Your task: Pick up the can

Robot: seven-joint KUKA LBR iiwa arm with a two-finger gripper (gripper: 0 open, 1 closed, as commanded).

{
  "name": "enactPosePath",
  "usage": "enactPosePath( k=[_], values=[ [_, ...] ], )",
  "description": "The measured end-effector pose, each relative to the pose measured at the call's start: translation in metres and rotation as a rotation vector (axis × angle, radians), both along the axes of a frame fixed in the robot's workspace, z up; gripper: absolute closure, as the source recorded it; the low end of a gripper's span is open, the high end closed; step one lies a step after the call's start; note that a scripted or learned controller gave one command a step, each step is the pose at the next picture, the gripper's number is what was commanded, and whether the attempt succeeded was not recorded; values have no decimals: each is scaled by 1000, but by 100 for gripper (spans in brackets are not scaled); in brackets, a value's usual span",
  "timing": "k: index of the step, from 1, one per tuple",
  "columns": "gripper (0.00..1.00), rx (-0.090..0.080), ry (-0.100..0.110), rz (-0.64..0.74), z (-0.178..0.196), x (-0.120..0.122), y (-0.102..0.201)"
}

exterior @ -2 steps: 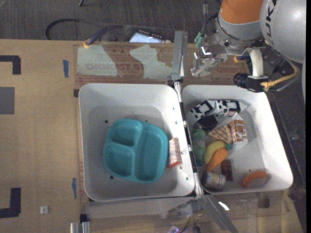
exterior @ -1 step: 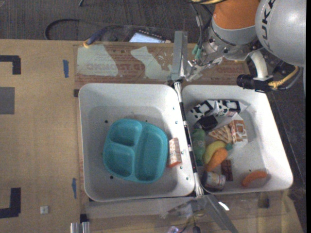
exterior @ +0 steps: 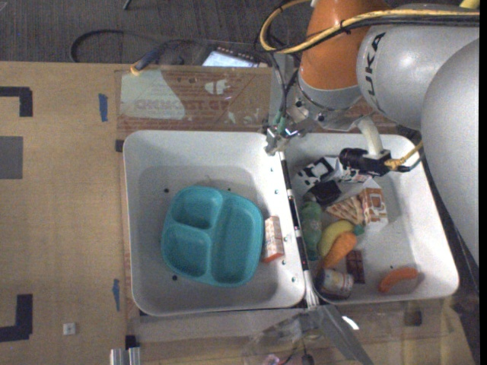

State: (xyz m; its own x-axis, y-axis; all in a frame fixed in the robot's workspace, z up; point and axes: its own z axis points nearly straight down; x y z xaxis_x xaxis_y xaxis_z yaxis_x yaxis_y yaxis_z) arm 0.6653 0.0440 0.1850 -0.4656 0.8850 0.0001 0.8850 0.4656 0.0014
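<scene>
The arm (exterior: 396, 59), grey with an orange band, enters from the right and hangs over the back of the two white bins. Its gripper (exterior: 280, 134) sits above the upper end of the divider between them. Whether the claw is apart or together cannot be told from this angle; nothing is visible in it.

Left bin (exterior: 144, 166): a teal sectioned plate (exterior: 213, 236) lies flat in the middle. A small orange-labelled packet (exterior: 272, 239) lies just beside the plate's right edge, against the divider wall.

Right bin (exterior: 426, 226): a cluster of items. The can (exterior: 335, 284) lies near the front edge, at the lower left of this bin, well apart from the gripper. A toy carrot (exterior: 340, 248) lies just above the can, with a yellow banana-like piece (exterior: 332, 233) beside it. A green object (exterior: 310, 220) lies along the divider. A triangular sandwich-like wedge (exterior: 365, 206) lies near the bin's middle, a black-and-white item (exterior: 316, 172) behind it. A dark brown block (exterior: 355, 265) lies just right of the can; an orange sausage-shaped piece (exterior: 398, 279) lies further right.
</scene>
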Motion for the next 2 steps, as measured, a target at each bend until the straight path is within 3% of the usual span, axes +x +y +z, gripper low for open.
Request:
enactPosePath(
  k=[1,2],
  values=[
    [100,0,-2,-312,103,-13,-12],
    [100,0,-2,-539,224,-11,-2]
  ],
)
